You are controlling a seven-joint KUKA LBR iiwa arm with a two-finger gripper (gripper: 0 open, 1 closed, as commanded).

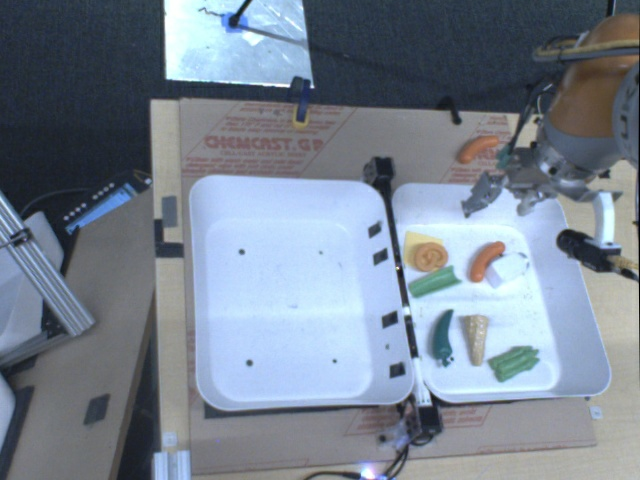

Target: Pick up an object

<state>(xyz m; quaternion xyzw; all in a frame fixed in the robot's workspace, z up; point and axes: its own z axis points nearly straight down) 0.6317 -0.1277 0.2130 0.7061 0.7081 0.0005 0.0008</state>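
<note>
Camera view looks down on a tan bench (110, 298) with a printed cardboard sheet (270, 133) under two shallow white bins, against dark carpet. A foil-like square (235, 23) lies on the carpet beyond.

Left bin (290, 288) and right bin (570, 338) sit touching side by side. In the right bin lie a yellow swirl piece (428, 255), a green pepper (433, 283), an orange sausage (487, 259) just beside a white block (508, 269), a dark green gourd (443, 336), a tan cone (476, 338) and a green bean bundle (514, 362). Another orange sausage (478, 149) rests outside, on the cardboard.

The gripper (505, 196) hangs over the right bin's far edge (fingers spread apart, nothing between them), apart from every object.
</note>
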